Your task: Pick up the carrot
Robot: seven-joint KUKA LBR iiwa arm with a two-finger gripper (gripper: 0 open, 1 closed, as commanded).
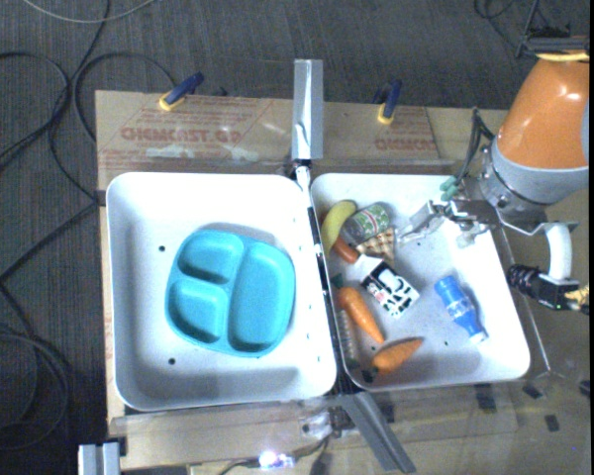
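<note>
pincer [428,218] over right bin | carrot [397,353] orange, tapered, lying flat

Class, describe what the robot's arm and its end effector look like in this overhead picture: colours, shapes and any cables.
The arm is a rounded body, orange on top and grey beneath. The end effector is thin, silvery metal. A white curved piece and a dark cable fitting hang beside the wrist.

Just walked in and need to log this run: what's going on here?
A robot arm is after a carrot. Its gripper is over the back of the right bin, with nothing seen between its fingers. Two carrots lie at that bin's near left, one beside the other, well apart from the gripper, among a banana, a blue bottle and a black-and-white box. The left bin holds a blue tray.
</note>
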